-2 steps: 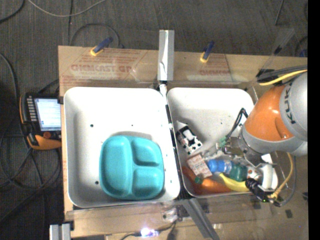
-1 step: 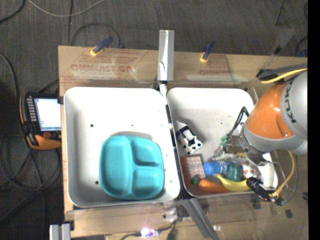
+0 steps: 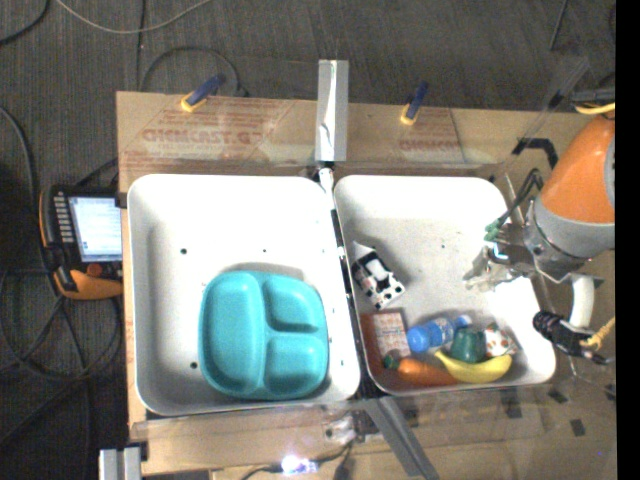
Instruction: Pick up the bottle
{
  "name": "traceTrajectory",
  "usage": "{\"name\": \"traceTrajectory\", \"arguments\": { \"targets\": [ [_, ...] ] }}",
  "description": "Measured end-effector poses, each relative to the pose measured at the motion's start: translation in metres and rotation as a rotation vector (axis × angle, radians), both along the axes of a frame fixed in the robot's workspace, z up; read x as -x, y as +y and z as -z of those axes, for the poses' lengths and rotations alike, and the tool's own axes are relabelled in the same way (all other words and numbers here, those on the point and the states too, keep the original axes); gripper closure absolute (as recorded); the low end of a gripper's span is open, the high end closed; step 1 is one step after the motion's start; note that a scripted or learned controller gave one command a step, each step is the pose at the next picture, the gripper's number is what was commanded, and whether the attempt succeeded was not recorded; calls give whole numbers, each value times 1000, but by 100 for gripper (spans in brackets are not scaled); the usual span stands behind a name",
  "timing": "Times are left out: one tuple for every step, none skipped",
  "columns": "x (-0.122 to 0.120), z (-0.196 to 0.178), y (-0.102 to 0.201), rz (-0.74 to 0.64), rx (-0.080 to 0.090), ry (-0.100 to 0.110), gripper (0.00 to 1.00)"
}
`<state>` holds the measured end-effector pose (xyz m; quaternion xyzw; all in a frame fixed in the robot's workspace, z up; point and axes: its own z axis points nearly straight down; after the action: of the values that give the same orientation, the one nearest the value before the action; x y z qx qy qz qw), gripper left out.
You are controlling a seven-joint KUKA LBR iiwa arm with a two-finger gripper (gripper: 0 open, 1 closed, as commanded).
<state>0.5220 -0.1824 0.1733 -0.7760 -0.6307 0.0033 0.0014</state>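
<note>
Blue plastic marks out the bottle [image 3: 437,333]: it lies on its side near the front wall of the right bin [image 3: 420,208], cap end pointing right. It is hemmed in there. A green cup [image 3: 467,344] touches its cap end, a banana [image 3: 478,368] curves just below, an orange carrot-like thing [image 3: 420,371] sits under it, and a brown card [image 3: 387,329] lies against its left end. A small black-and-white toy [image 3: 377,276] sits apart, nearer the bin's left wall. Everything seems to have slid into that front corner, which leaves little room around the bottle for fingers to slip in.

Over the bin's right rim hangs the claw [image 3: 497,263], above bare floor and well up from the pile. It looks empty; whether its fingers are wide or narrow I cannot tell, as they blur into the wiring around them. The arm [image 3: 580,183] stands behind it on the right, so the reach would go inward and towards the front.

Left of the divider, a teal tray [image 3: 265,333] lies flat in the left bin [image 3: 160,268], out of the way. To my eye the grasp is not yet begun, and the crowding is the main risk: a neighbour could be pinched instead.
</note>
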Motion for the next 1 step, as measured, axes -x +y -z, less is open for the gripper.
{"name": "traceTrajectory", "arguments": {
  "targets": [
    [0,0,0,0,0,1,0]
  ]
}}
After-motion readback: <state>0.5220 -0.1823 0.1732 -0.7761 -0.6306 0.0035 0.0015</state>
